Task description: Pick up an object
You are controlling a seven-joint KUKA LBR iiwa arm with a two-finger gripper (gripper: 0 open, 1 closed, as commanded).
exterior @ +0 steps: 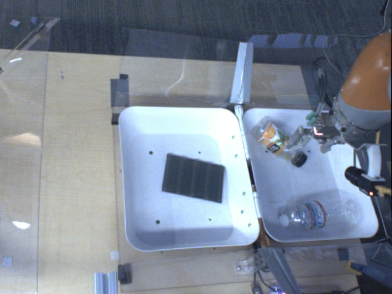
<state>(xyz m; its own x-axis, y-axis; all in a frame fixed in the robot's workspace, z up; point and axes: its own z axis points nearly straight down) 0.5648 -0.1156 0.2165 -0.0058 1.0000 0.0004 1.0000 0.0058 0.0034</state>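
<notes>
Below my camera sit two white bins, side by side. I count one dark ribbed pad [193,177] lying flat in the left bin [138,127]. I count two things in the right bin [355,222]: a clear bottle [309,215] on its side near the front wall, and a crumpled packet [272,137] at the back left. My gripper [298,147] hangs just beside the packet; I cannot tell its opening.

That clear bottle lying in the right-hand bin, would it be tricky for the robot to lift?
Probably. The bottle lies on its side, so a nudge would likely roll it. It looks clear and mostly empty, so likely light, and its thin walls may buckle when squeezed. The smooth plastic could slip.
</notes>
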